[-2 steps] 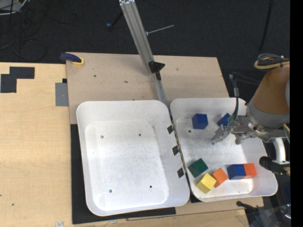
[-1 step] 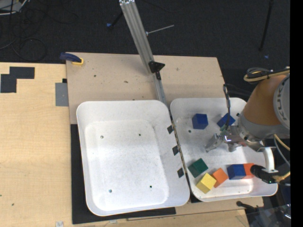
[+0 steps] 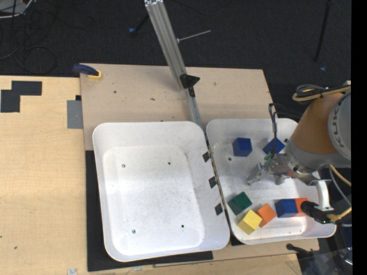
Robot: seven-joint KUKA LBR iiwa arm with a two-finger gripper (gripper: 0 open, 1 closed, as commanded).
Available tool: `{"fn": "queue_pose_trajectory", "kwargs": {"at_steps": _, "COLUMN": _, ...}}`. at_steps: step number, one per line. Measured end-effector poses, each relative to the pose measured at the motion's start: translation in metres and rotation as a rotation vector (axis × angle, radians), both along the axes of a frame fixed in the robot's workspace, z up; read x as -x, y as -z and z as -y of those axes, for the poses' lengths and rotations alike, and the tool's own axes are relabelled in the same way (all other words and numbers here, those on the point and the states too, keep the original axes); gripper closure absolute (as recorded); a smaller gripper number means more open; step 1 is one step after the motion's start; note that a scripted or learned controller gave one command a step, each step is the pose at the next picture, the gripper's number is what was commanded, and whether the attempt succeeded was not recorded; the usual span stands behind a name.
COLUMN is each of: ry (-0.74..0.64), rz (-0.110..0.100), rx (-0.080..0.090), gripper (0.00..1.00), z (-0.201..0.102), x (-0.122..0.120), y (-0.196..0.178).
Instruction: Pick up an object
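Camera view: jaws (image 3: 259, 173) in right bin (image 3: 229, 132), spread unclear, near blue cube (image 3: 242, 146).

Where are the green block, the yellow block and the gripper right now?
green block (image 3: 239, 202), camera view, top face.
yellow block (image 3: 250, 221), camera view, top face.
gripper (image 3: 256, 174), camera view, between its fingertips.

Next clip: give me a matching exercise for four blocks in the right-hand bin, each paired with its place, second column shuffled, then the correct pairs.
Things:
1. green block
2. yellow block
3. orange block
4. lone blue block

Places:
A. nearest the bin's bottom edge, between green and orange
B. towards the far side of the right bin, left of the tool
C. close to the divider, just up-left of yellow
D. just left of the blue block at the near rim

Pairs: 1-C, 2-A, 3-D, 4-B
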State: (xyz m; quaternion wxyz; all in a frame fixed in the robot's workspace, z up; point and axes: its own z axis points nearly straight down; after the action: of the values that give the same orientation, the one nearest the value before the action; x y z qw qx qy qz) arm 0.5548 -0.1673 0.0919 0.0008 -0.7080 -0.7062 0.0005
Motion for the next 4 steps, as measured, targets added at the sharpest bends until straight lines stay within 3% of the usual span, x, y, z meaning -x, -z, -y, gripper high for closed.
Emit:
{"fn": "queue_pose_trajectory", "kwargs": {"at_steps": 1, "ry": 0.006, "rz": -0.001, "rx": -0.001, "gripper": 1.0, "z": 0.001, "x": 0.0, "y": -0.01}}
{"fn": "queue_pose_trajectory", "kwargs": {"at_steps": 4, "ry": -0.004, "rz": 0.004, "rx": 0.002, "gripper": 1.0, "z": 0.008, "x": -0.01, "y": -0.139}}
